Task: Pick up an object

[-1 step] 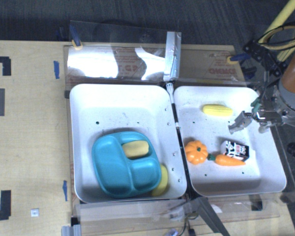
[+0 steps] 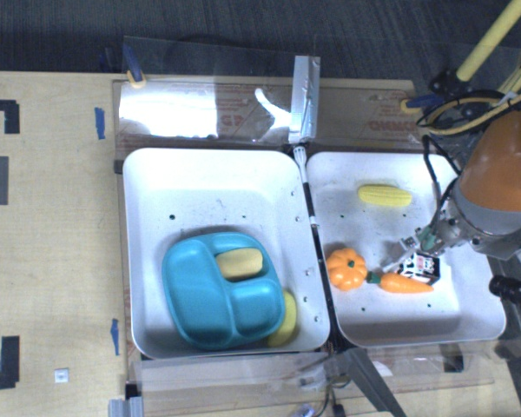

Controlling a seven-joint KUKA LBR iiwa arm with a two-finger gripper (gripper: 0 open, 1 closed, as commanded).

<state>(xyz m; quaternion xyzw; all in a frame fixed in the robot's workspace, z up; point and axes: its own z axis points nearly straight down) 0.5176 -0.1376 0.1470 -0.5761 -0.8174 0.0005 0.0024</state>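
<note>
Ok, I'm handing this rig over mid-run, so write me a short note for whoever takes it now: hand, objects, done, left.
Hand: low in the right white bin, above the orange plastic carrot; grip unclear.
Right bin: yellow plastic corn cob, small orange plastic pumpkin beside the carrot.
Left white bin: blue divided plastic tray with a pale yellow oval piece in it, a yellow round item at its edge.
Done: nothing visibly lifted.
Left: grasp and raise one object.

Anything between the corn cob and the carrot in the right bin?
In the camera view, the end effector hangs between the corn cob and the carrot, over bare bin floor.
</note>
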